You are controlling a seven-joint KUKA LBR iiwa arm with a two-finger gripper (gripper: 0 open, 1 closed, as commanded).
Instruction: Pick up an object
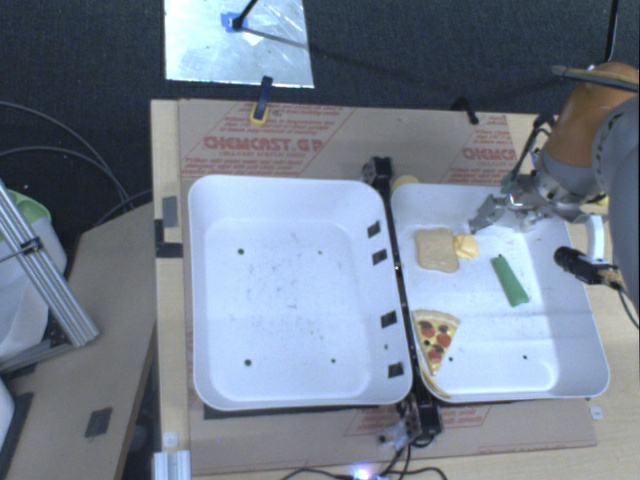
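Observation:
The right bin [560, 368] holds a tan bread slice [436, 249] near its left wall, with a small yellow piece [467, 246] touching its right side. A green stick [510, 280] lies further right, and a pizza slice [436, 337] sits low against the left wall. My gripper [489, 213] hangs over the bin's upper part, just above and to the right of the yellow piece, tilted toward it. Nothing shows in its grasp.
The left bin [290, 288] lies beside the right one, joined by black clips [380, 258] along the shared wall. A pale round object [404, 182] rests at the top of that divide. A black-tipped part of the arm [585, 265] overhangs the right bin's right side.

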